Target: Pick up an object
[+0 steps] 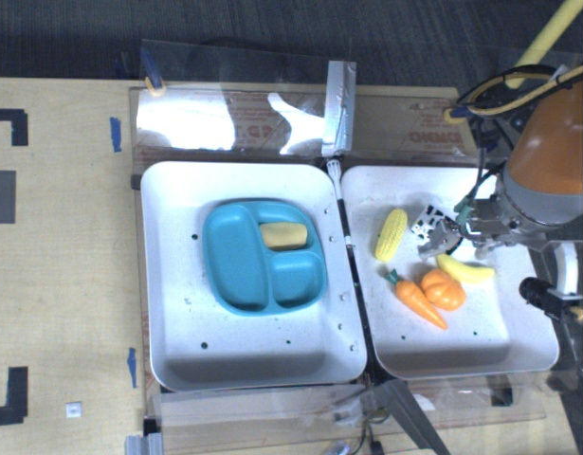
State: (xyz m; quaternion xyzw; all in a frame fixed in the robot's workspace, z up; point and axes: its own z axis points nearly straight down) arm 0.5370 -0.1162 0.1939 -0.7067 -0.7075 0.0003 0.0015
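Pincer (441,240) sits low over the right bin (528,344), upper middle area, with the arm (547,159) coming in from the right. Can't tell how far it's open: the tips are a small grey-and-black clutter from this angle, and I see nothing clearly held between them.

Left to right:

- Bench (54,282): light wood, black corner marks along the left edge, blue tape tabs near the left bin. No legible text there.
- Left bin (168,349): white, shallow. Holds a blue divided plate (244,263), three compartments. A pale yellow block (284,236) lies in the upper right compartment. The other compartments show just blue.
- Behind the bins: a clear plastic sheet (225,112) with strong glare, over brown cardboard (424,126). Red print on the cardboard behind the right bin, too small to read.
- Right bin: corn cob (391,234) at upper left, lying tilted, just left of the pincer. Carrot (419,301) lies diagonal lower down, green end toward the corn. Small orange pumpkin-like piece (445,290) touches the carrot on its right side. Yellow banana-shaped piece (466,271) sits just above and right of the pumpkin piece, right below the pincer tips, possibly touching them.
- Far right: yellow and black cables (504,88) looped above the arm's orange band.

All candidate pick items rest on the bin floor.
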